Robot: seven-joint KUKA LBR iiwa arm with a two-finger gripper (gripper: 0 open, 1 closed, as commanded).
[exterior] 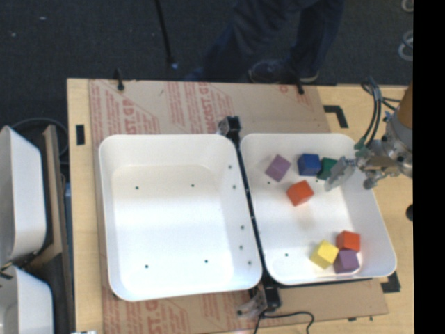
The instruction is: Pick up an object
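The right bin (pixel 288 232) holds several small blocks. Along its back lie a purple block (pixel 278 167), a blue block (pixel 309 163) and a green block (pixel 327 165). An orange block (pixel 300 193) sits just in front of them. In the front right corner a yellow block (pixel 324 254), an orange block (pixel 349 241) and a purple block (pixel 346 260) cluster together. My gripper (pixel 354 177) hangs over the bin's back right part, open, with nothing between its fingers. One finger (pixel 337 175) overlaps the green block's right edge.
The left bin (pixel 174 207) sits beside the right one, their rims meeting at the middle. Both rest on a cardboard sheet (pixel 167 106) on the bench. A white container (pixel 21 186) stands at the far left. Cables run along the arm at the right.
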